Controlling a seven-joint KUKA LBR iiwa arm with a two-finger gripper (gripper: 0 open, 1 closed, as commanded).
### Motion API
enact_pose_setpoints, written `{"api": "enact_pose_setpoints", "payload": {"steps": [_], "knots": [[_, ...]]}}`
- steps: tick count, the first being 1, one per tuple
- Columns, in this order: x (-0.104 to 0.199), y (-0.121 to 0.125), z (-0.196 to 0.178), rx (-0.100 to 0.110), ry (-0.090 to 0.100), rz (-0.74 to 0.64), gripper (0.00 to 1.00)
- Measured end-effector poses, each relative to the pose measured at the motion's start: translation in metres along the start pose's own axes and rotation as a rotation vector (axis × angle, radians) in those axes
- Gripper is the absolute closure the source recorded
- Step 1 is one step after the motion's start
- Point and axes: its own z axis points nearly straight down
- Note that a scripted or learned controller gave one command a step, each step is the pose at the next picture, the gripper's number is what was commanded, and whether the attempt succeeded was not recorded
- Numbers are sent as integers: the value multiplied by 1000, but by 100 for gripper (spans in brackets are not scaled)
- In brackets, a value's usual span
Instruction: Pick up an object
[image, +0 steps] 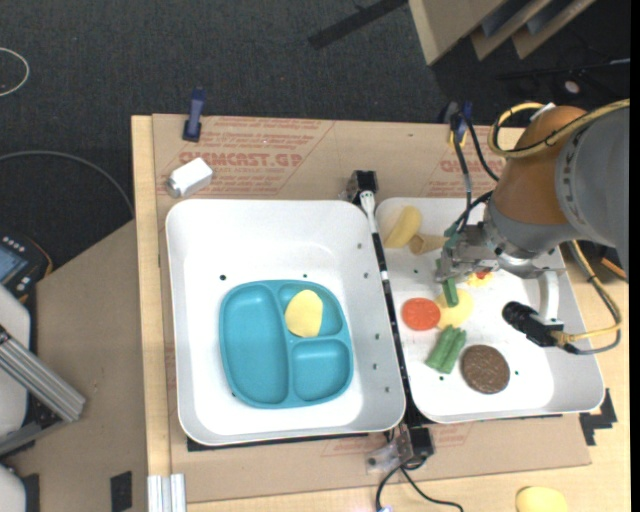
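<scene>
My gripper (455, 266) is low in the right bin (570, 395), near its back middle. Just in front of it lies a small green piece (450, 294), touching or nearly touching the gripper. A yellow piece (456, 315) and an orange-red disc (421, 314) lie a little nearer the front. A green pickle-like thing (446, 350) and a brown round cookie (485, 369) sit toward the front edge. A pale yellow banana-like piece (403, 226) rests at the bin's back left corner.
The left bin (200, 250) holds a teal divided tray (262, 350) with a yellow lemon-like thing (304, 313) in its upper right compartment. A wall (385, 300) separates the two bins. A white clip (190, 177) lies on the bench behind the left bin.
</scene>
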Motion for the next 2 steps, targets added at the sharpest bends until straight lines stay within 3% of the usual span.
{"api": "enact_pose_setpoints", "payload": {"steps": [1,2], "knots": [[-44,-14,13,11,4,1,100],[-9,3,-232,-7,0,-7,100]]}}
